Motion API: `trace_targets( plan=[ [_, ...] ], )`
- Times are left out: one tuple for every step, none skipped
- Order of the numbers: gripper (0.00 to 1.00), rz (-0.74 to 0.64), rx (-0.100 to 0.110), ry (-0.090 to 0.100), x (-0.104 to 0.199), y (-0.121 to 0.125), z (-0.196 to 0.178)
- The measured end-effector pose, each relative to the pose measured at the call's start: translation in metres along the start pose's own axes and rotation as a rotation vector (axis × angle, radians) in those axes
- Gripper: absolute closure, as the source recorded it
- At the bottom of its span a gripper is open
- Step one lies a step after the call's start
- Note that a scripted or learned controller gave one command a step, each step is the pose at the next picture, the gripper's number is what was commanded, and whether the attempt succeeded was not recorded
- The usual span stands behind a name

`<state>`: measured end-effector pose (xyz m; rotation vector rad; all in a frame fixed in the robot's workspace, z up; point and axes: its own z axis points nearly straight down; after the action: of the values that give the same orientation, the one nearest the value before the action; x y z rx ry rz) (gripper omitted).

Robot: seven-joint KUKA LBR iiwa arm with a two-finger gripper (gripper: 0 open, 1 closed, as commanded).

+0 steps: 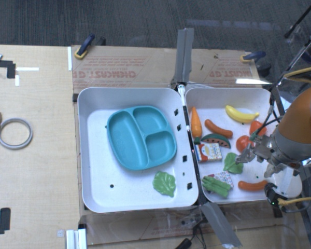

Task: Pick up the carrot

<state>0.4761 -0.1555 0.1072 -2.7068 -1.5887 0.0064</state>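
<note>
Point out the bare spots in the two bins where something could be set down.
Left bin: bare floor left of the blue divided plate and along the front, left of the lettuce leaf. Right bin: a bare strip along the far wall, behind the carrot and banana. Elsewhere it is crowded with toy food near the gripper.

Bright even overhead light, soft faint shadows inside white bins [88, 154], mild glare on bin floors, slightly soft focus

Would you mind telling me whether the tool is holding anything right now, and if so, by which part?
It cannot be told. The tool hangs over the right bin, near a green leaf. The carrot lies apart at that bin's left wall, untouched.
</note>
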Motion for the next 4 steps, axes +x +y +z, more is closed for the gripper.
trace_targets(
  plan=[
    [0.0, -0.578, -0.004, 0.0, -0.042, 0.025, 0.002],
    [0.0, -0.025, 0.005, 0.019, -0.032, 0.053, 0.003],
    [1.0, -0.026, 0.0, 0.008, -0.036, 0.054, -0.004],
    [1.0, -0.111, -0.004, 0.0, 0.012, 0.032, -0.042]
  ],
)
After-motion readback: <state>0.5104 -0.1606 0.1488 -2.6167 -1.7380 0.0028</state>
